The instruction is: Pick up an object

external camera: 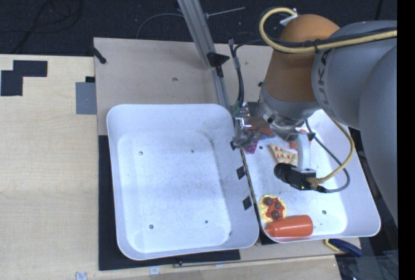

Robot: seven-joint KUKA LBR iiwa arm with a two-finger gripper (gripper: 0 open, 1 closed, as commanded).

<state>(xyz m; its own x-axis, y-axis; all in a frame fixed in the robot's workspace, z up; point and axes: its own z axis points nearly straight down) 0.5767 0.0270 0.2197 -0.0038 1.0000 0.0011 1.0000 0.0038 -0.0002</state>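
Nearest camera: red sausage-shaped toy, long axis across right bin, beside yellow berry-topped piece. Waffle-patterned piece just beside end effector, toward the near side. End effector low at left wall; finger spread cannot be told.

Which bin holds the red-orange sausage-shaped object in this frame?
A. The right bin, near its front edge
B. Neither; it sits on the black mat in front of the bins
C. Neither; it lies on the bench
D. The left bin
A. The red-orange sausage-shaped object lies inside the right bin near its front edge, beside a yellow and dark red item.
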